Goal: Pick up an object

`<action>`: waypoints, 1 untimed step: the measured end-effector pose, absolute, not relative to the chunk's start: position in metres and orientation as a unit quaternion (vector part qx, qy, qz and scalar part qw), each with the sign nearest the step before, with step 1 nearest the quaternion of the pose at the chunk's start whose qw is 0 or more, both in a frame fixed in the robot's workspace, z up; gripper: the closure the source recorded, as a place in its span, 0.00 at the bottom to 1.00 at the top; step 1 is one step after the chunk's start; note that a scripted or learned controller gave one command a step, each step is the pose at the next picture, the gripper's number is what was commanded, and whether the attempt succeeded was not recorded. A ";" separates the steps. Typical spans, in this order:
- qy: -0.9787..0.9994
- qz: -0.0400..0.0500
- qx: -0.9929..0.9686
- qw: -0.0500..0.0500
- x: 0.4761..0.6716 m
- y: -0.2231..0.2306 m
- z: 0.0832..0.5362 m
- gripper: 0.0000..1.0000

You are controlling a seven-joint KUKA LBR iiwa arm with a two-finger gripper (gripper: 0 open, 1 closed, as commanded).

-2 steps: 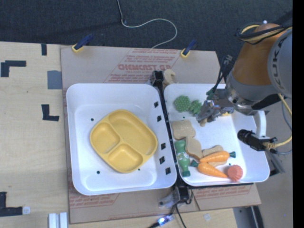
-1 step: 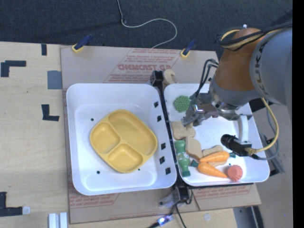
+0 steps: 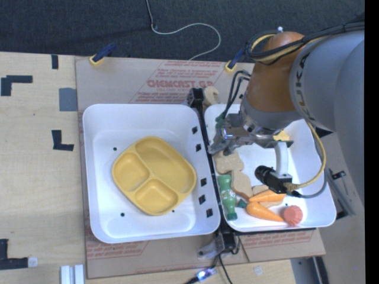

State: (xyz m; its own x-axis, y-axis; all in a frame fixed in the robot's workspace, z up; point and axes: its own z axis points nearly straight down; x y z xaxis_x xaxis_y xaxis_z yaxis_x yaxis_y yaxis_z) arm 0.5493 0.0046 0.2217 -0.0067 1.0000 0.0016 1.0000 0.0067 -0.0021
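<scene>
From the overhead camera I see the arm [image 3: 308, 81] covering most of the right bin [image 3: 317, 218], its gripper [image 3: 228, 139] low over the bin's left side (fingers too murky to make out, so I cannot tell whether they are spread or clenched). Below it lie a tan bread slice [image 3: 232, 164], a green bottle [image 3: 227, 195], two carrots [image 3: 266, 209] and a pink radish [image 3: 292, 215], partly overlapping. The left bin [image 3: 95, 158] holds a yellow divided tray [image 3: 154, 175], fully visible.

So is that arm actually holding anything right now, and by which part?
It cannot be told. The gripper is low in the right bin, just above a tan flat piece, but the wrist hides its tip.
</scene>
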 end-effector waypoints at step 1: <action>-0.710 0.000 -0.704 0.001 0.549 0.067 0.226 1.00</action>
State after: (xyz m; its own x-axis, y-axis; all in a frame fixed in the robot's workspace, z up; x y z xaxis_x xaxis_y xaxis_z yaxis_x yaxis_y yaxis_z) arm 0.5487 0.0674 0.2262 -0.0089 1.0000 0.0018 1.0000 0.0089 -0.0023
